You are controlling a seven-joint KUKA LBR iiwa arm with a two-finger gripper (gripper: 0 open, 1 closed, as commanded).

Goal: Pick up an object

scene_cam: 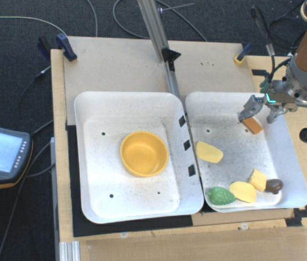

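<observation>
Now the pincer [262,112] hangs over the upper part of the right bin [292,145], reaching in from the right, and whether it is apart or together cannot be told from this angle. Just below its left finger sits a small orange block [252,125], at or under the fingertip, though contact is not clear enough to call a hold. The block looks light and stiff, probably smooth-sided, so a squeeze across its short flat faces seems the safest bet. Further down the same bin lie a pale yellow piece [209,152], a green lump [220,195], two more yellow pieces [243,191] and a dark brown object [274,186], all well apart from the block. The left bin [88,145] carries a yellow bowl [144,153]. Nothing crowds the block; the bin's far wall is the nearest obstacle.
</observation>
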